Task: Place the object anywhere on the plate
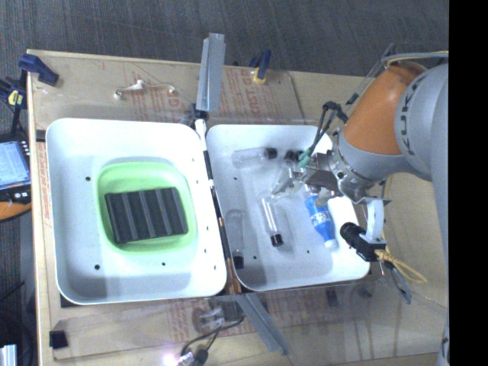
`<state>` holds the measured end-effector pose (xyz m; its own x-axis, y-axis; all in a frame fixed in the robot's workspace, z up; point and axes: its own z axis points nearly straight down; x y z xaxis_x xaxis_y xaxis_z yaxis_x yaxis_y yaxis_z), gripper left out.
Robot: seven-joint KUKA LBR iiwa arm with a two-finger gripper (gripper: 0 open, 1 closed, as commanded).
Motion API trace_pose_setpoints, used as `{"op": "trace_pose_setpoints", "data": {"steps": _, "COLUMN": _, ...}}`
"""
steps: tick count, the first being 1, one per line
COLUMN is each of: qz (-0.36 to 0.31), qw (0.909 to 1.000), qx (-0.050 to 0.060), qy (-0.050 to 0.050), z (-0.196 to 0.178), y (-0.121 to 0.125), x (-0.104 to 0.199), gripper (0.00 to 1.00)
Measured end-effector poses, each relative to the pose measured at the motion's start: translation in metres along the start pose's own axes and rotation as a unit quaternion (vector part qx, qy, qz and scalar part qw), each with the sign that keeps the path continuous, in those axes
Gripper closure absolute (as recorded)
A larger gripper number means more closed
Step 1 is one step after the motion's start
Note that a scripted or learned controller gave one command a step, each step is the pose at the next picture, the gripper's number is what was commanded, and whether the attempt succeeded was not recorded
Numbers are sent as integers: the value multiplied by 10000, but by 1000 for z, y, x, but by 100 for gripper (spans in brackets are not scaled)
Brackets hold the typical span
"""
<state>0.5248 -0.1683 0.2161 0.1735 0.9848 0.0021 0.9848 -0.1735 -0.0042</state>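
Your grey arm with the orange band (396,120) reaches in over the right shallow white bin (252,277), and its claw (309,180) sits low among the clutter there. You cannot tell from this angle whether the claw is released or clenched; the wrist body hides it, so do not count anything as grasped.

The likely object, a small white tube with a blue label (320,219), lies on the bin floor just beside the claw, toward the bin's right wall. Nothing shows it lifted. The light green square plate with a dark ribbed insert (145,204) sits in the left shallow white bin (69,151), well apart from the tube, with the two bin rims between them.

Watch for these, judging from how things lie:

- Several clear plastic vials with dark caps (271,219) lie near the tube. A close could catch a vial instead, or catch two things at once.
- The tube is rounded and lies near the wall; a pinch off its middle may squirt it sideways.
- The clear vials are hard to see against white, so a wrong target is plausible.
- On the carry, a low path could knock the load against the rims where the bins meet.
- A release near the plate's edge may let a round tube roll off into the left bin.
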Motion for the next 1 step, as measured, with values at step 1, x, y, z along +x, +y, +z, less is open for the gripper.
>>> {"op": "trace_pose_setpoints", "data": {"steps": 1, "qz": -106, "qw": 9999, "qx": 9, "qy": -9, "z": 35, "y": 4, "x": 11, "gripper": 0}}
